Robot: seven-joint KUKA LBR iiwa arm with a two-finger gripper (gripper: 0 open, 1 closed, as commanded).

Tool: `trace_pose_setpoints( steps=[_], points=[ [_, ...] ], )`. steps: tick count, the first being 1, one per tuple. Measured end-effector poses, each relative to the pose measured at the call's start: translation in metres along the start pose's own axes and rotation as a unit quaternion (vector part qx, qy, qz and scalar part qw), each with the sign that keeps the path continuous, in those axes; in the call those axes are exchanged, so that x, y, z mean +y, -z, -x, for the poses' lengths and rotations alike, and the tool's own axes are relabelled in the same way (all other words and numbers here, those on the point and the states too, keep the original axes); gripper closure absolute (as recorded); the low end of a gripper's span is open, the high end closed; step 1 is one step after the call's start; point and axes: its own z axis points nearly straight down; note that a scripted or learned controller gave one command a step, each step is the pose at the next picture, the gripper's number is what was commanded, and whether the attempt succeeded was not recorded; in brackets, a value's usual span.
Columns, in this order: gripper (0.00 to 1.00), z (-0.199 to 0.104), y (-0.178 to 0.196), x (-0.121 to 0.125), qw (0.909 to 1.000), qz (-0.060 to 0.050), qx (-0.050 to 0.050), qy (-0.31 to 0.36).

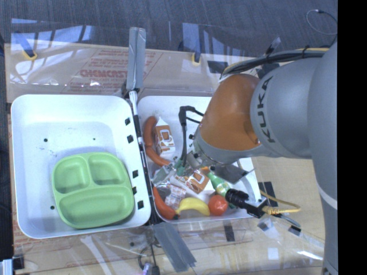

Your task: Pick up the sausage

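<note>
Nearest the camera, along the front edge of the right bin (172, 103), lay a banana (193, 206) with a tomato (218, 204) just to its right and a short red-orange piece (162, 205) at its left, against the wall between the bins. Just behind them sat clear wrappers (170, 189) and a small orange-and-white carton (196, 180), with a green bottle-like thing (219, 183) beside it. In the left bin (34, 113) a green divided plate (92, 189) rested toward the front, its three compartments bare. Further back in the right bin, the sausage (150, 139) lay lengthwise close to the left wall, curving from the back corner toward the middle, touching a second orange-and-white carton (164, 141) on its right. The arm (269, 113) reached in from the right, its orange band (232, 116) hanging over the middle of the right bin and hiding the hand beneath it, so I could not tell how far the hand was open or whether it had hold of anything. Behind both bins the tabletop (86, 67) carried a printed sheet under clear plastic.
</note>
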Motion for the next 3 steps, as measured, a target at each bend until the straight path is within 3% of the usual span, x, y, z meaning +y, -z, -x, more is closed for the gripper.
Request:
trace_pose_setpoints(
  steps=[1, 2, 3],
  points=[
    [0.0, 0.059, 0.001, 0.038, 1.0, 0.002, -0.001, -0.001],
    [0.0, -0.09, 0.001, 0.124, 0.9939, 0.002, -0.002, 0.11],
    [0.0, -0.119, -0.081, 0.064, 0.9911, 0.0, 0.0, 0.133]
  ],
)
